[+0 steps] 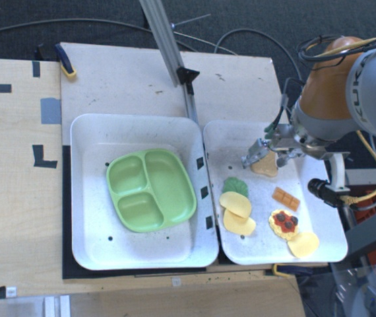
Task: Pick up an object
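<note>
My gripper [268, 156] hangs over the upper part of the right bin [325, 253], open, its fingers straddling a tan bread-like piece [266, 168] that lies on the bin floor just below them. Nothing is lifted between the fingers. Further down the same bin lie a green leafy piece [235, 185], two yellow slices [237, 205] [240, 225], a small orange-brown wafer [285, 198], a round red-topped piece [284, 223] and a pale yellow disc [303, 244].
The left bin [82, 243] holds a green divided plate [151, 190]. A metal pole [165, 35] slants down to the bins' shared rim. The grey and orange arm [336, 91] and its cables crowd the right side.
</note>
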`<act>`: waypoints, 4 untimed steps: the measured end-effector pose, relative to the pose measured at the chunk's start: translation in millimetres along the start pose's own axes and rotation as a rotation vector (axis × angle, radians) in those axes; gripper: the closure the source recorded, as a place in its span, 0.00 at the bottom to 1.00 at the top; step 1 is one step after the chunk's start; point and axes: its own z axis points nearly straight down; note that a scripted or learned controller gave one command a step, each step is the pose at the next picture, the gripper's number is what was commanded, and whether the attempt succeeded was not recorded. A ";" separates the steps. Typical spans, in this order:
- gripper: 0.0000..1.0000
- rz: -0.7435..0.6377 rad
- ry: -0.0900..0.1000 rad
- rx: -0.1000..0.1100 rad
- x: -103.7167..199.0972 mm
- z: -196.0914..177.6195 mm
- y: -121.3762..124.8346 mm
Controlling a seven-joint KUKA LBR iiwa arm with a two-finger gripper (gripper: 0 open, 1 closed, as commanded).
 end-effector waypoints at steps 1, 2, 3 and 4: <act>0.00 0.000 0.000 0.000 -0.1 -0.1 0.0; 0.00 0.001 -0.001 0.004 3.4 43.6 -0.9; 0.00 0.001 0.000 0.006 4.5 107.8 1.1; 0.00 0.001 -0.002 -0.001 4.6 114.3 1.3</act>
